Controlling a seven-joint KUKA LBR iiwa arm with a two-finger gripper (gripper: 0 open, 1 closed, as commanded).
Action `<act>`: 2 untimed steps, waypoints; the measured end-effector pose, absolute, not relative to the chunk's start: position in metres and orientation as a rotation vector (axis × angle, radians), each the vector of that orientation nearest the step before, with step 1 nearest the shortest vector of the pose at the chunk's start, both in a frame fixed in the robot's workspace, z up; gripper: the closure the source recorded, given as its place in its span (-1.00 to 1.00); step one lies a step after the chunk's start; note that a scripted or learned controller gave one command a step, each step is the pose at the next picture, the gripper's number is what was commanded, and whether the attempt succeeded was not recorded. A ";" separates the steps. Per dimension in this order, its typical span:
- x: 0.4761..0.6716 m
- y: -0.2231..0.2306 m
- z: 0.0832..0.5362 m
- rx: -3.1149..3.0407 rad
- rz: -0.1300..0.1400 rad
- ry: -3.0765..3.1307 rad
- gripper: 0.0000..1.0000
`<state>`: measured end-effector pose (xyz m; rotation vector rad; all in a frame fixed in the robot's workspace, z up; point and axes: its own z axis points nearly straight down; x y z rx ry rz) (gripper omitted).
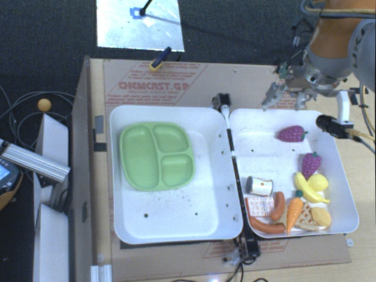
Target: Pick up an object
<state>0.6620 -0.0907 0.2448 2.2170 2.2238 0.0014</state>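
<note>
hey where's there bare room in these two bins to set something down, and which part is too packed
Left bin: bare floor below and right of the green divided plate. Right bin: the middle is free, between the divider, the purple berry near the top and the small can. Its lower right is crowded: banana, carrot, sausages. The hand hovers above its top edge.

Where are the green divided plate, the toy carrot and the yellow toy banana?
Green divided plastic plate [156, 155], camera view, its centre ridge.
Orange toy carrot [294, 212], camera view, mid body.
Yellow toy banana [308, 190], camera view, curved middle.

bright, even overhead light | faint shadows | foil sheet [140, 15] glare | soft focus
</note>
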 end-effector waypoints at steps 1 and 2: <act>0.668 -0.140 0.205 2.219 -0.001 2.221 -1.00; 0.669 -0.167 0.172 2.219 0.000 2.221 -1.00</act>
